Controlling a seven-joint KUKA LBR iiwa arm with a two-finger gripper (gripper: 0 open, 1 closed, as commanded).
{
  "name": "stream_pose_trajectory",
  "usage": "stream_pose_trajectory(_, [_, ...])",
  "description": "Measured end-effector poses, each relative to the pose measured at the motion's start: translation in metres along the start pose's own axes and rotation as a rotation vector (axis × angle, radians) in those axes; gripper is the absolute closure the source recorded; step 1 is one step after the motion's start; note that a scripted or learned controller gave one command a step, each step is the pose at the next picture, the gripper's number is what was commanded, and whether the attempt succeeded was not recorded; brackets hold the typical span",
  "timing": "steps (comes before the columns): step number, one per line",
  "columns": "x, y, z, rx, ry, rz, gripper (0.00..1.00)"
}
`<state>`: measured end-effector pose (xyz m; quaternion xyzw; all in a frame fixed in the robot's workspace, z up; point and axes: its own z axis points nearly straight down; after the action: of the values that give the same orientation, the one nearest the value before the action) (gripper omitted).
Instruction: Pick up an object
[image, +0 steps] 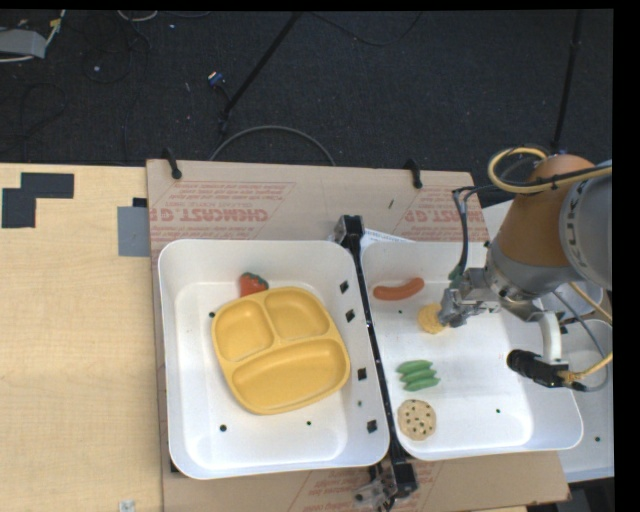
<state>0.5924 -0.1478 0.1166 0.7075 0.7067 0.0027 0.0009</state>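
Note:
My gripper (452, 312) reaches into the right bin (500, 430) from the right and hangs low, right beside a small yellow round piece (430, 321). A red sausage (398, 290) lies just up and left of it. Green pea pods (418, 375) rest near the bin's middle left, and a chocolate chip cookie (416, 419) lies below them. The view is too small to show how the fingers stand, or whether they touch the yellow piece.
The left bin (190, 420) holds a yellow divided plate (281, 347), with a red strawberry-like toy (253, 284) at its upper left edge. A black divider (365, 330) separates the bins. Cables and the arm's body (545, 235) crowd the right side.

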Motion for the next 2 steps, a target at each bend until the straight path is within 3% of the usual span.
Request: stream_pose_trajectory(2, [-0.007, -0.001, -0.089, 0.004, -0.003, -0.003, 1.0])
